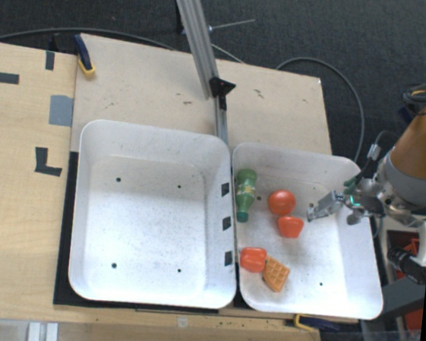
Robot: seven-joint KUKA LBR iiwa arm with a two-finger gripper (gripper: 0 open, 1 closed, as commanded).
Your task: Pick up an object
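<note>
Holding five items, right bin (352,293): one green bottle (244,194), upright lengthwise; gripper (321,210) fingers seen apart, nothing clamped.

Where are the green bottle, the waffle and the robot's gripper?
green bottle (244,195): camera view, middle of its body.
waffle (276,275): camera view, centre of its gridded face.
gripper (320,209): camera view, midway between its fingertips.

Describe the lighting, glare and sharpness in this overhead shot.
Camera view: even, diffuse light with soft shadows; the white bins look bright, without harsh glare; the green bottle and tomato are softly resolved; the gripper is slightly blurred; the floor is dark.
</note>
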